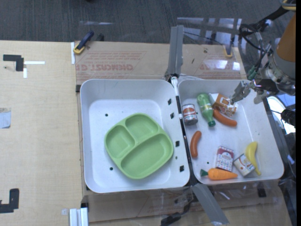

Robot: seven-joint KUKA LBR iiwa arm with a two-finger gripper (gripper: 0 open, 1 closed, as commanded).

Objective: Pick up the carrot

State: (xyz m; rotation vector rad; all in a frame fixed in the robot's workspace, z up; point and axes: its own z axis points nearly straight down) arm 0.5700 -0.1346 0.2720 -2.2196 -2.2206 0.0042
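Green plate (139, 146) (three compartments) in left bin (89, 140); banana (253, 155) in right bin.

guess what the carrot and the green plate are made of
Carrot: probably moulded plastic toy food; even orange colour, smooth skin, stubby green tip. Green plate: likely matte plastic; one uniform pale green, soft rounded compartment ridges, no glare.

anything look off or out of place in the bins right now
Only the gripper's place: it hangs over the right bin's far corner by an orange box, while the carrot lies untouched at the near edge. Nothing looks spilled or damaged.
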